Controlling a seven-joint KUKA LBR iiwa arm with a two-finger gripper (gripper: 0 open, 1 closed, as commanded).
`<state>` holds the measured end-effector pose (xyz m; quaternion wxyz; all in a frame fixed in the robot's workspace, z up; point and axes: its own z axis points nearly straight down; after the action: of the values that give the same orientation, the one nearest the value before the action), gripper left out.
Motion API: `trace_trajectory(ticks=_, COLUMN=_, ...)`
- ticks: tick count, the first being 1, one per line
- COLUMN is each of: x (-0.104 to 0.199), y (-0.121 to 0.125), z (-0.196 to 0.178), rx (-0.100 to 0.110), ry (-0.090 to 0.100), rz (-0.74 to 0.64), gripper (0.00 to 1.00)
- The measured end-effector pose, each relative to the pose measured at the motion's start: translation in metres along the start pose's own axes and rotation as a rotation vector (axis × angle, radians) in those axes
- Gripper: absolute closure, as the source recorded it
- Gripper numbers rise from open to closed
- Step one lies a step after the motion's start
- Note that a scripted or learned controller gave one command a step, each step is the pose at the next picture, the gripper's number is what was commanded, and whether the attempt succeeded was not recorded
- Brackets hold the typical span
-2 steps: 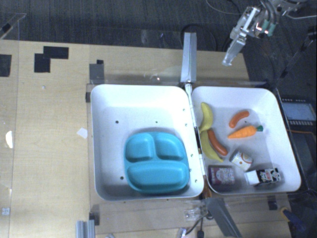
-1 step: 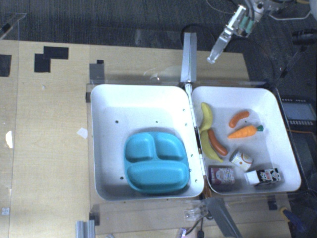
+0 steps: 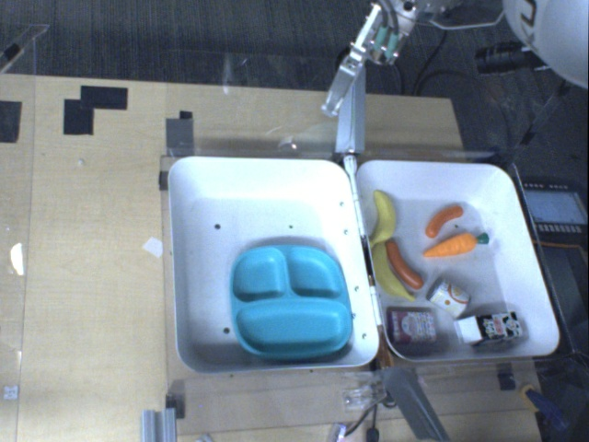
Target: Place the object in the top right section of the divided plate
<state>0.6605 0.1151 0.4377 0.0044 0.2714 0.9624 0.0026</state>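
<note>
A blue divided plate (image 3: 290,302) lies in the left bin (image 3: 198,247), with two small sections at its far side and one large section at the near side. Its top right section (image 3: 316,273) holds nothing. The right bin (image 3: 502,201) holds a banana (image 3: 383,217), a long sausage (image 3: 405,264), a short sausage (image 3: 444,217), a carrot (image 3: 452,245), a small white cup (image 3: 448,295), a dark packet (image 3: 411,325) and a little carton (image 3: 489,327). My gripper (image 3: 338,93) hangs high above the far end of the wall between the bins, away from all of these.
The two bins meet at a metal divider rail (image 3: 361,247). A grey post (image 3: 347,127) stands at its far end, just below the gripper. Black marker patches (image 3: 92,107) lie on the bench to the far left.
</note>
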Motion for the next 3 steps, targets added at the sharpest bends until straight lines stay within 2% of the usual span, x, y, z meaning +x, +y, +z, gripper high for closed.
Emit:
trace_trajectory(ticks=1, x=0.034, y=0.054, z=0.000, rx=-0.001, ry=0.001, rz=-0.072, gripper=0.00)
trace_trajectory(ticks=2, x=0.066, y=0.101, z=0.012, rx=-0.002, ry=0.001, rz=-0.456, gripper=0.00)
trace_trajectory(ticks=3, x=0.064, y=0.100, z=0.000, rx=-0.002, ry=0.001, rz=-0.370, gripper=0.00)
